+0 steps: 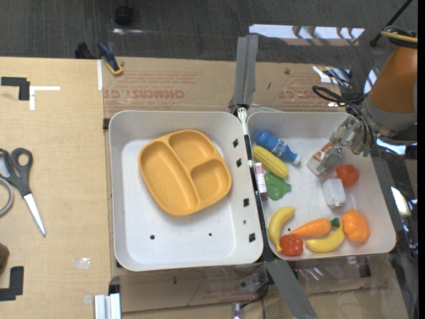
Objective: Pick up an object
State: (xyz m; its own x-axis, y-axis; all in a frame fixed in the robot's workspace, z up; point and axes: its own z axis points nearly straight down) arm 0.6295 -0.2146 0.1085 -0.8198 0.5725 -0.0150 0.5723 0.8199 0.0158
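Note:
My gripper [323, 161] hangs over the right bin [305, 128], near its upper right, tilted down to the left. Just right of its tip lies a red tomato [347, 174], and a small white block [334, 193] sits below it. Further left are a blue bottle [275, 145], a yellow corn cob [270, 161] and a green piece [278, 188]. Along the bin's front lie a banana [279, 222], a carrot [312, 228], a red pepper [291, 245], a second banana [325, 243] and an orange pepper [356, 225]. I see nothing held.
The left bin [133, 244] holds a yellow divided plate [184, 171]. A thin pink item [260, 180] lies by the wall between the bins. Scissors [25, 186] rest on the bench at far left. Cables run behind the arm [397, 85] at the right.

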